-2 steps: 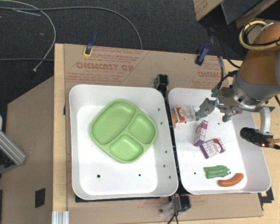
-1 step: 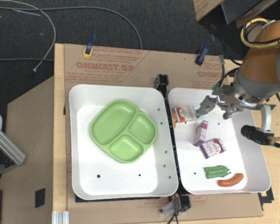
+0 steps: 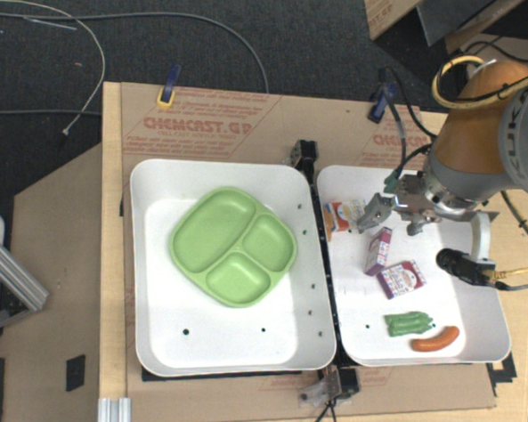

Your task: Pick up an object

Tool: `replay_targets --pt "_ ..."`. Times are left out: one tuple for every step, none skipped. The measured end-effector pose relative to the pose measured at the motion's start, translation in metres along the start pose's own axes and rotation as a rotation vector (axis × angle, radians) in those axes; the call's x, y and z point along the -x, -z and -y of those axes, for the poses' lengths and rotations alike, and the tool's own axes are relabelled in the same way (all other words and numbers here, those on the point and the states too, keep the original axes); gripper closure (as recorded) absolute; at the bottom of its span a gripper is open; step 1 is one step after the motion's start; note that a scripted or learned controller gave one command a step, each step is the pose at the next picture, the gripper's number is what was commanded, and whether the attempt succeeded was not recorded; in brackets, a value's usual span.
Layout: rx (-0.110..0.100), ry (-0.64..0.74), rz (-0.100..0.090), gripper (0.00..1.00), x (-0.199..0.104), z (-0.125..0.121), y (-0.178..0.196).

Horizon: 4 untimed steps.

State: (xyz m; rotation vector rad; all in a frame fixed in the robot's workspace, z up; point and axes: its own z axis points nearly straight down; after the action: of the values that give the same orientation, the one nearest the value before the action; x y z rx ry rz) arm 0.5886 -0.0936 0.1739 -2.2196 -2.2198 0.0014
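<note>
My gripper (image 3: 395, 219) is positioned over the upper half of the right bin (image 3: 484, 331). Its two fingers (image 3: 372, 213) are spread apart, with nothing between them. My arm (image 3: 483, 130) enters from the right side of the view.

Objects available for picking, all in the right bin:

1. A purple packet (image 3: 379, 250) lies directly below the gripper, close to the fingertips. I cannot tell whether they are in contact.
2. A purple-and-white packet (image 3: 400, 278) lies just beside item 1, toward the front of the bin.
3. An orange-and-white packet (image 3: 339, 216) lies near the bin's left wall, beside the finger nearer the left bin.
4. A green item (image 3: 408, 324) and an orange sausage-shaped item (image 3: 435, 338) lie side by side near the front wall, well apart from the gripper.

The left bin (image 3: 149, 332) holds a green divided plate (image 3: 233, 246) with three compartments, lying flat near the middle. Both bins rest on a cardboard sheet (image 3: 110, 241).
</note>
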Motion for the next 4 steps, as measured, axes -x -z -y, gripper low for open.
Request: replay_targets --pt "-0.005 -0.001 -0.001 0.00 0.001 0.008 -0.061" --pt "-0.002 -0.001 -0.001 0.00 0.000 0.008 -0.091" --pt "0.002 0.000 -0.001 1.00 0.000 0.007 -0.078" --pt "0.009 0.001 0.002 1.00 0.001 0.003 -0.013"
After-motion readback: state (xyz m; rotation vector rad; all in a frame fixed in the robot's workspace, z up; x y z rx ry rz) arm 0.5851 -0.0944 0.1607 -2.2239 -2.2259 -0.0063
